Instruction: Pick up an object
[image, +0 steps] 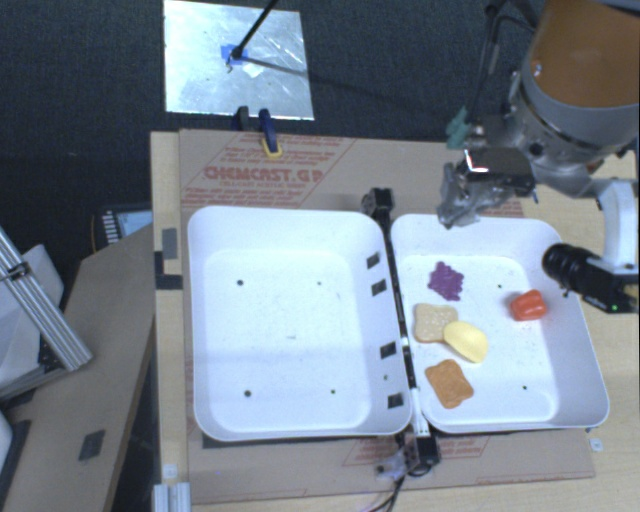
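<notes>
Five small objects lie in the right bin: a purple cluster, a beige slice, a pale yellow lump touching the slice, an orange-brown square piece and a red-orange piece toward the right wall. My gripper hangs above the right bin's far-left rim, up and slightly left of the purple cluster. I see nothing between its fingers.
The left bin lies beside the right one, with a row of black clips along the shared divide. A foil sheet and a blue-yellow clamp sit behind the bins. Metal framing stands at the far left.
</notes>
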